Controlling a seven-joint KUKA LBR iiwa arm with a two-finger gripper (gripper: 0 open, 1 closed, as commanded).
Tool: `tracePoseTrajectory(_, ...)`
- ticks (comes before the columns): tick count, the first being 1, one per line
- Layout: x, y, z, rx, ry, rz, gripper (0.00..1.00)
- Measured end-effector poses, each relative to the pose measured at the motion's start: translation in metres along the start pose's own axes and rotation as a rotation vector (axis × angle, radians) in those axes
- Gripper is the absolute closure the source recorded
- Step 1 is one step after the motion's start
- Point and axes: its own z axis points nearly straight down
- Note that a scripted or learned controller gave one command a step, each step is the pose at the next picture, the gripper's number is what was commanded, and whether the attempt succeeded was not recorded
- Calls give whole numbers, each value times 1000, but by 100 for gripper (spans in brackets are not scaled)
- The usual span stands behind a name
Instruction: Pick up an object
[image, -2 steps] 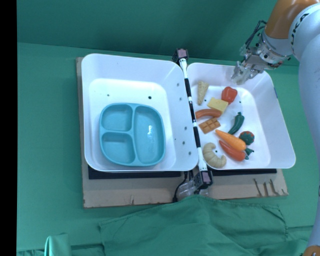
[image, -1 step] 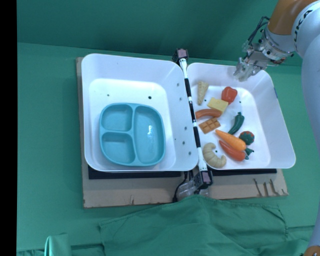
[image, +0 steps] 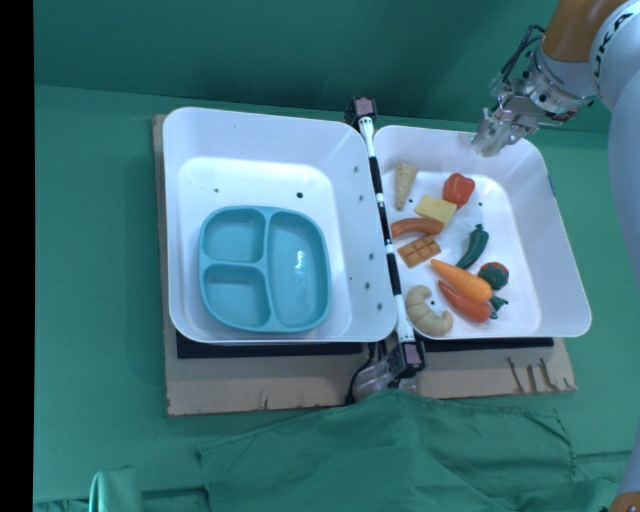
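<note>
Gripper (image: 497, 138): over right bin (image: 560, 250) far rim, grip state cannot tell | Right bin: toy carrot (image: 461, 279), red pepper (image: 458, 188), croissant (image: 428, 311) | Left bin (image: 265, 140): teal divided plate (image: 265, 269)

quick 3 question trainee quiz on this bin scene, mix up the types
1. True or false: the blue tray lies in the left bin.
2. Which lies nearest the croissant? A corn B carrot C red pepper
3. Fill in: the end effector hovers over the right bin's ____ rim.

Key: 1 true; 2 B; 3 far
</note>
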Motion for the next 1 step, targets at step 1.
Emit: tracePoseTrajectory(1,-1,2,-14,-7,-2,3,100)
